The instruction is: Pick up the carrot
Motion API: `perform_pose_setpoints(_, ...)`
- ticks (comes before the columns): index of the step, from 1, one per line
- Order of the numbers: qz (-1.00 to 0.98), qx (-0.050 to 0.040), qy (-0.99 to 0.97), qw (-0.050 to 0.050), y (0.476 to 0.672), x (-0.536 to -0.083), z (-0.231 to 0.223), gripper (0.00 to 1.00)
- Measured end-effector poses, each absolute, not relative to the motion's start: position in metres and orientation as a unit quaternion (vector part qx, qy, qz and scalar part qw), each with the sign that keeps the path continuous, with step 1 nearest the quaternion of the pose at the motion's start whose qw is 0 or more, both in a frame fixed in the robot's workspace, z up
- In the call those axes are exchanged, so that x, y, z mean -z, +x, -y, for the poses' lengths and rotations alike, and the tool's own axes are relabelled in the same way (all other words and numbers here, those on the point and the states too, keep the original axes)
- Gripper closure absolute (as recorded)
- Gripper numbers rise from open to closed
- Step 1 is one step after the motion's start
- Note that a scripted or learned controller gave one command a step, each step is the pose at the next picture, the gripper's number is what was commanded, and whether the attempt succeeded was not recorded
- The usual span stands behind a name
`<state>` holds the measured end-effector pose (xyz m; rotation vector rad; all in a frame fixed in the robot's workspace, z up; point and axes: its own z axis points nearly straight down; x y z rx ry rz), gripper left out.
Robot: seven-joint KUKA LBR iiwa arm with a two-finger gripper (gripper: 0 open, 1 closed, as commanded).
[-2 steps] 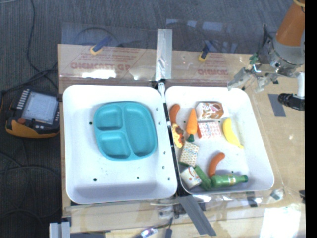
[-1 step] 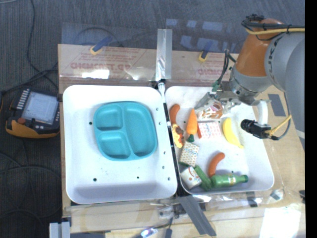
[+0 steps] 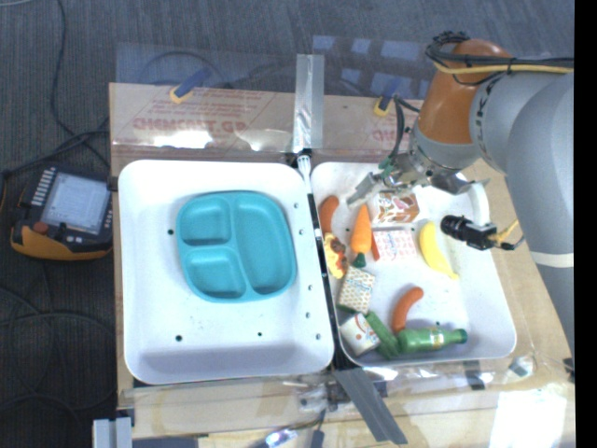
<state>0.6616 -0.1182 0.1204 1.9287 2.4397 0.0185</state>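
A: Where was the carrot (image 3: 361, 230) found?

B: It was seen lying in the right bin (image 3: 485, 297), toward the upper left of that bin, with its thick end up and its tip pointed down. A reddish sausage (image 3: 329, 214) was seen just beside it on the left, and a red-checked packet (image 3: 393, 244) just beside it on the right.

A: How was it judged to handle?

B: It was judged to be a light, stiff toy of smooth plastic, so some slipperiness was expected. A grip across the thick upper half was thought best, since the taper could be squeezed out of a hold nearer the tip. Little room was left on either side by the neighbours.

A: And the end effector (image 3: 396, 171)?

B: It was seen above the bin's upper edge, near the carrot but apart from it. Nothing could be made out in it, and its opening could not be told.

A: What else was hard to read?

B: The small items at the bin's lower left were crowded, and the carrot's underside was hidden.
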Motion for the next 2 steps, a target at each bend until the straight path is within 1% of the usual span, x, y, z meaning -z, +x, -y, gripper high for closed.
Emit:
perform_pose_setpoints(1, -0.818, -0.0021, 0.574, 0.024, 0.670, -0.111, 0.115, 0.00)
perform_pose_setpoints(2, -0.843, -0.0052, 0.537, 0.030, 0.657, -0.112, 0.112, 0.00)
